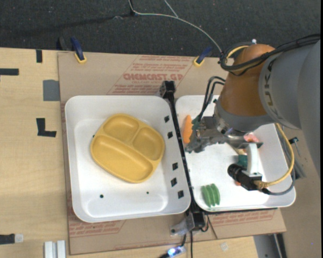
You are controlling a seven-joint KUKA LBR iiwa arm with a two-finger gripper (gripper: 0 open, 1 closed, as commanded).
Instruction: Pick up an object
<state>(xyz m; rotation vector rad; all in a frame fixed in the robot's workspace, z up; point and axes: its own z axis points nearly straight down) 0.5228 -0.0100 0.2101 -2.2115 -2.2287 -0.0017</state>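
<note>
1. Wooden bench [21, 160], pale, with black tape marks on its left part.
2. Brown cardboard sheet [145, 74] lies flat on it, held by blue clamps [77, 50] at the far edge.
3. Two white bins, left bin [78, 198] and right bin [282, 198], sit side by side on the cardboard, touching.

Bench fixtures and surroundings

Cardboard sheet [151, 74] with red print under both bins, two blue clamps [77, 49] at its far edge; wooden bench [21, 160] with black tape marks [43, 128]; dark carpet [54, 9] beyond.
</note>
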